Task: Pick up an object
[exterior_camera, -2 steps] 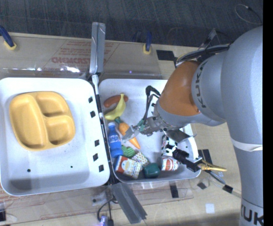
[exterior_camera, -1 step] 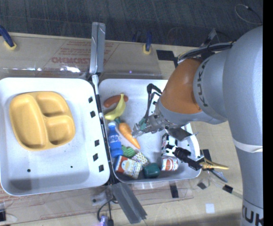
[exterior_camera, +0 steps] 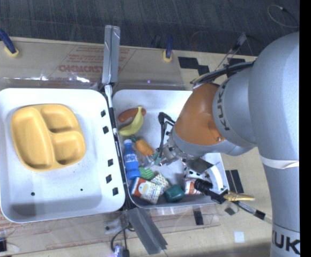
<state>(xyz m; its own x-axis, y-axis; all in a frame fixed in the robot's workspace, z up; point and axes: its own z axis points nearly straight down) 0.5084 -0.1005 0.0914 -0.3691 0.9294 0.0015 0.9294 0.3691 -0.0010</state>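
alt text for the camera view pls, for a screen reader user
A grey robot arm with an orange band reaches from the right into the right bin, its gripper low over a jumble of small items including a banana and a blue bottle. The left bin holds a yellow divided tray.

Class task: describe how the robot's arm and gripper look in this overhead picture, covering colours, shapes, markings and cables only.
The arm is made of bulky, rounded, light grey segments with smooth shells. An orange band wraps it above the wrist. Black KUKA lettering runs beside that band and shows again near the bottom right. Thin dark cables loop along the top of the wrist. The gripper is small, dark and metallic.
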